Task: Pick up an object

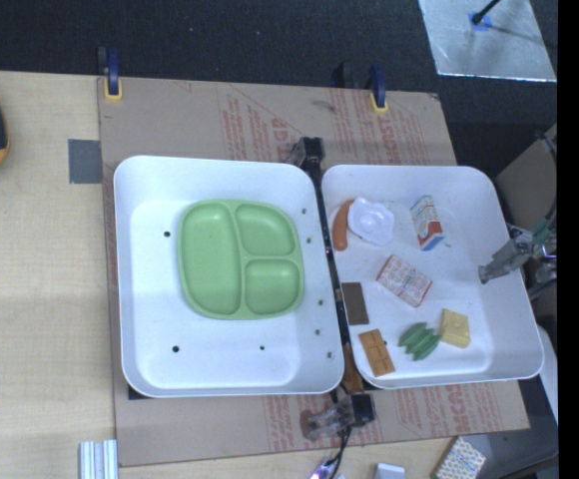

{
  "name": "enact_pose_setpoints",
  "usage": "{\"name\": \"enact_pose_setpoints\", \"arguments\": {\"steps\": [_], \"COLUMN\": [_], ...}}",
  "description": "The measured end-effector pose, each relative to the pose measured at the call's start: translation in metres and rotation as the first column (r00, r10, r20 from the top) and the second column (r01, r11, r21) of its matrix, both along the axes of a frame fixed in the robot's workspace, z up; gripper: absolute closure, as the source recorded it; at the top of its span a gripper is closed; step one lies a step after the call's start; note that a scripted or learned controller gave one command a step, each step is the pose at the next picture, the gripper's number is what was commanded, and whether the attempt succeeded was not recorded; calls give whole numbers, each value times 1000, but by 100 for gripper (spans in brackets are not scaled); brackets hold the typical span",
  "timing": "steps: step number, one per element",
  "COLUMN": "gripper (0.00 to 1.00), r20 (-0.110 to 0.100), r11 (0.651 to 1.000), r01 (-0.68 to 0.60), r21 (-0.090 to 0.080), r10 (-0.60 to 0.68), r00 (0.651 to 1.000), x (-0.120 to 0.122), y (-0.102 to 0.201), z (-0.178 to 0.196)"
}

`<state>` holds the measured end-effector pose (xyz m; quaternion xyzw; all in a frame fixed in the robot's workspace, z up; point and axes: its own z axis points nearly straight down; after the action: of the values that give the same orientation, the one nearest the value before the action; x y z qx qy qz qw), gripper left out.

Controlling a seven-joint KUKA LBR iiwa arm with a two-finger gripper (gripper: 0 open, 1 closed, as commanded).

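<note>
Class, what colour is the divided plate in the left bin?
Light green divided plate, seen in the camera view.

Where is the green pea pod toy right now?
The green pea pod toy lies in the right bin, near its front edge, between the orange cracker and the yellow block.

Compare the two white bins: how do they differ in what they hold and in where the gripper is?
The left bin holds one large thing, a green divided plate; the right bin holds several small items, among them a hot dog and a green pea pod. The gripper is at the right bin's right rim, away from the left bin. Both are shallow and white.
</note>
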<state>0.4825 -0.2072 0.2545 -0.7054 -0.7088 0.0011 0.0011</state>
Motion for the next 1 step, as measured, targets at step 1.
{"name": "enact_pose_setpoints", "arguments": {"steps": [1], "gripper": [0], "r20": [3], "r11": [1000], "r01": [-6], "r21": [-2], "r10": [6], "r00": [1000], "x": [111], "y": [1], "z": [-90]}}
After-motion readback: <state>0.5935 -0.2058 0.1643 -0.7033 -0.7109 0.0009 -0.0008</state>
